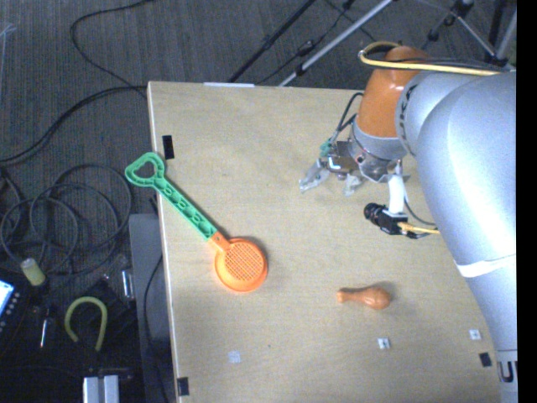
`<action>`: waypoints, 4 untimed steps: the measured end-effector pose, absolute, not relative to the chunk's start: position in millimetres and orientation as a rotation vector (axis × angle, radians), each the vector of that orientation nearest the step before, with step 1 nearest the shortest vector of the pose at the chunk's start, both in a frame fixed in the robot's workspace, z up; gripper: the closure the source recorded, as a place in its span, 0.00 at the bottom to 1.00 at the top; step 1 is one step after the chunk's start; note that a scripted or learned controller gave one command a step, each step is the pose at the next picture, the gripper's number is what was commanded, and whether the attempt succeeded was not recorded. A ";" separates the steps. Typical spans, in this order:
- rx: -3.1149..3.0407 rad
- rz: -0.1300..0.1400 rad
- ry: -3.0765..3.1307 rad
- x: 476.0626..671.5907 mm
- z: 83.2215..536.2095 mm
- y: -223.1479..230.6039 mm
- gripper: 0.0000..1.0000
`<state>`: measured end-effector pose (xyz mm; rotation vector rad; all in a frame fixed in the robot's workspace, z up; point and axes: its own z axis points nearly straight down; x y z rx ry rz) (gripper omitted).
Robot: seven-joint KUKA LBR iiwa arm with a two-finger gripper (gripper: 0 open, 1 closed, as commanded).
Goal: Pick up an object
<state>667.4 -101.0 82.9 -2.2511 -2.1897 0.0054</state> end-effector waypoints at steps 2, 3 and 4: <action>-1.815 0.001 -2.564 668.3 83.5 -134.8 0.00; -1.814 -0.001 -2.564 668.6 92.7 -133.7 1.00; -1.814 -0.001 -2.564 668.6 92.6 -133.7 0.00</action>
